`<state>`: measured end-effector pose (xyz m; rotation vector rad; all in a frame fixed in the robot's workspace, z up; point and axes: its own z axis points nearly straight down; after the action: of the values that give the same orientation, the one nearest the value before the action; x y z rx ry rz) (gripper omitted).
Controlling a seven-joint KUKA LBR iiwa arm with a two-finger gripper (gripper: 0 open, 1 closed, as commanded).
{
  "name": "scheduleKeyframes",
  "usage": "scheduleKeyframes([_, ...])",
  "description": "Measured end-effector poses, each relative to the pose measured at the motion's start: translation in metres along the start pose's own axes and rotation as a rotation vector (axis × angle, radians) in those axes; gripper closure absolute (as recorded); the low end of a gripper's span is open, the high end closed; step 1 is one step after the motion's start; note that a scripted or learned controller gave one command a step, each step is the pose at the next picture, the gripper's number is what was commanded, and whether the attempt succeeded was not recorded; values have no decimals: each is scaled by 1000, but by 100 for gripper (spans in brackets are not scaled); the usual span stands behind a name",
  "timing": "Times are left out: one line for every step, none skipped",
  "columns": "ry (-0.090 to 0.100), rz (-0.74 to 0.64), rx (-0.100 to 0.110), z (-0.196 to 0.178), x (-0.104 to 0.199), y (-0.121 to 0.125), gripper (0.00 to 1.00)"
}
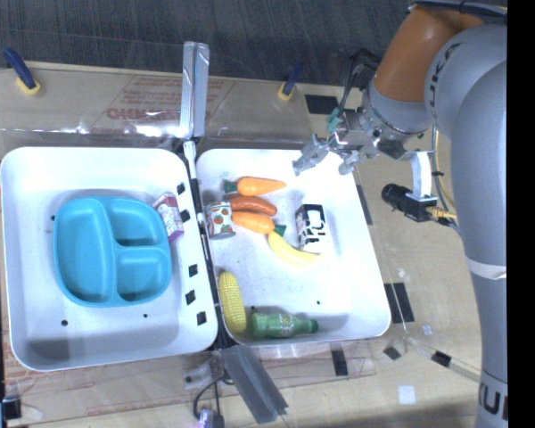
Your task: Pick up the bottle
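Bottle (281,325) lying at right bin (366,279) front edge; gripper (325,156) spread, empty, above rear rim

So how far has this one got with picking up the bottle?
Nothing looks done yet: the green bottle lies on its side along the near wall of the right bin, beside the corn. In hand: the end effector hangs above that bin's far corner, fingers apart with nothing between them. Left: the reach across to the bottle, the grasp and the lift.
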<state>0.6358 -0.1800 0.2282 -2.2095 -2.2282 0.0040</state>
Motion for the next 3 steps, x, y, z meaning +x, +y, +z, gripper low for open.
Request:
scheduleKeyframes([-1, 51, -4, -70, -29, 21, 0])
scheduleKeyframes([-1, 41, -1, -81, -26, 22, 100])
scheduleKeyframes([-2, 17, -4, -214, -24, 20, 100])
